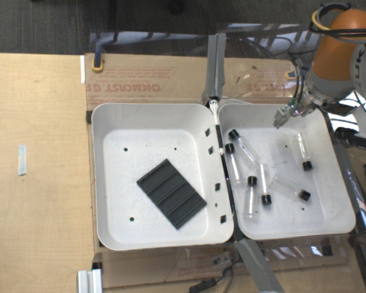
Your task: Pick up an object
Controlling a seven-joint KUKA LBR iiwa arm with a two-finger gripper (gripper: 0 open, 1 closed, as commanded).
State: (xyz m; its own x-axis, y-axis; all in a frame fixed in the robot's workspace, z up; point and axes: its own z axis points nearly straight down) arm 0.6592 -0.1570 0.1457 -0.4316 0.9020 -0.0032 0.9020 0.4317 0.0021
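A dark grey ribbed block point(171, 193) lies flat and slanted in the left bin point(110, 127). Several clear tubes with black caps are scattered in the right bin point(335, 218): one near the divider point(234, 163), one beside it point(244, 148), a pair in the middle point(264, 182), one at the right point(301, 148) and one lower right point(291, 185). My gripper point(282, 118) hangs over the right bin's far edge, above and apart from the tubes. Nothing shows between its tips.
The grey arm with its orange band point(348, 23) comes in from the upper right. A metal divider point(215, 72) runs between the bins. Cardboard point(146, 81) lies behind them, and a wooden bench top point(36, 163) spreads to the left.
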